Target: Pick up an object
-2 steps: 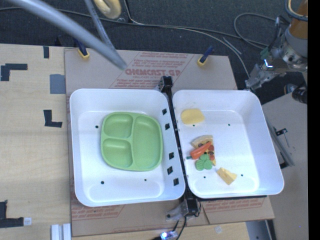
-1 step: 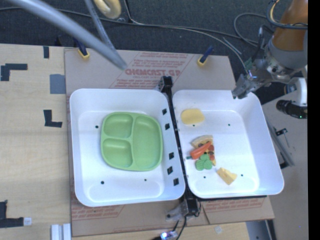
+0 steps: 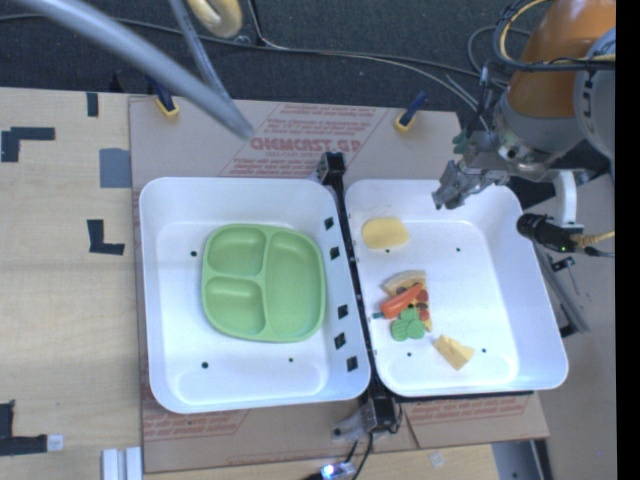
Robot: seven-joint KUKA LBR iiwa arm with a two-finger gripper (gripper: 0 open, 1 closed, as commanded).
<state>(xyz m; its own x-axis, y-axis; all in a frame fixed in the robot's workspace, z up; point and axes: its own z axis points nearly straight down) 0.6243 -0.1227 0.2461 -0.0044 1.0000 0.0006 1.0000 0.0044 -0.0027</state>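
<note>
Hanging over the far right corner of the right bin (image 3: 500, 268), the tool (image 3: 452, 190) sits above the rim, well apart from every candidate item; whether it is open or closed cannot be told at this angle, and nothing is visible in its grasp.

Task items all lie in the right bin. A pale yellow piece (image 3: 384, 232) rests alone near the divider, closest to the tool. A cluster (image 3: 408, 306) of orange, tan and green pieces sits mid-bin, its pieces touching. A yellow wedge (image 3: 453, 350) lies just beside the cluster toward the near edge. The left bin (image 3: 165, 298) carries a green divided plate (image 3: 264, 280).

Risks, as judged: a descent onto the cluster could catch two pieces or scatter them, since they overlap. The wedge lies close to the sloped near wall, so a closing grasp there could push it against the wall. The rounded yellow piece may roll or squirt free if grasped off-centre.

Clearance: open white floor surrounds the pale yellow piece on all sides except the divider side, giving the freest approach from above.
</note>
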